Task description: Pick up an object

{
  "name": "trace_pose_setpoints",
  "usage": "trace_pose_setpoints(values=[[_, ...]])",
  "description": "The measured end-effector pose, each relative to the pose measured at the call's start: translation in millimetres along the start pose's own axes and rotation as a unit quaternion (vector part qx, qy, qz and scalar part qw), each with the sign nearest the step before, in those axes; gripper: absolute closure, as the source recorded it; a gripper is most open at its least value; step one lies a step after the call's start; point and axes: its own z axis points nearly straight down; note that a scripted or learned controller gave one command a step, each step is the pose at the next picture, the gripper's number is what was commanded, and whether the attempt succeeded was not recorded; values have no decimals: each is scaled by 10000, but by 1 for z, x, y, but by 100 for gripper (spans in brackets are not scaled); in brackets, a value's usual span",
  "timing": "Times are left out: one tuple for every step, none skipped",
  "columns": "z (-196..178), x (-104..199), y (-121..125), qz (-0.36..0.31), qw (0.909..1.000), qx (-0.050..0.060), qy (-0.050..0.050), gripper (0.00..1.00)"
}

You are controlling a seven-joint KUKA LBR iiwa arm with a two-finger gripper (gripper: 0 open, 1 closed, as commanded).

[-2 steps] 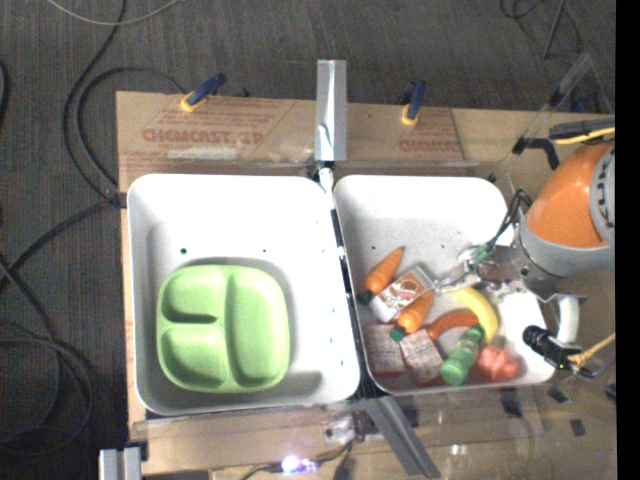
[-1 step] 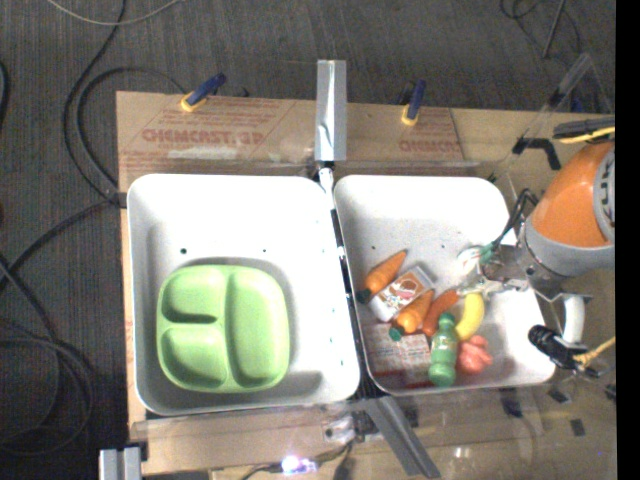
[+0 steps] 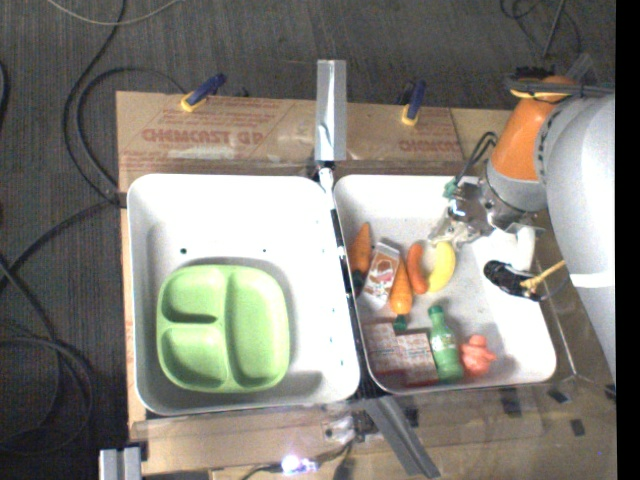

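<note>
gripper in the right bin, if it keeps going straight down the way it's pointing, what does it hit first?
Most likely the yellow banana. The gripper points down and slightly left, with its tip just above the banana's upper end. The orange carrot lies just left of that line. Depth is hard to judge from this slanted view.

A yellow banana [image 3: 441,265] lies in the right bin [image 3: 400,196], just beside an orange carrot [image 3: 416,267].

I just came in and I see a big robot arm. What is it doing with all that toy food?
The arm's gripper hangs over the right bin, just above a yellow banana. It is not holding anything yet. Carrots, a small carton, a green bottle and other toys lie in that bin. The left bin holds a green divided plate.
</note>
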Motion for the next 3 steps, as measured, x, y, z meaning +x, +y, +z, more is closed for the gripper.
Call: trace_pose_setpoints(values=[[-1, 6, -36, 1165, 9931, -137, 5, 100], [-45, 35, -40, 1241, 9923, -51, -11, 100], [-23, 47, -23, 877, 9961, -56, -24, 100]])
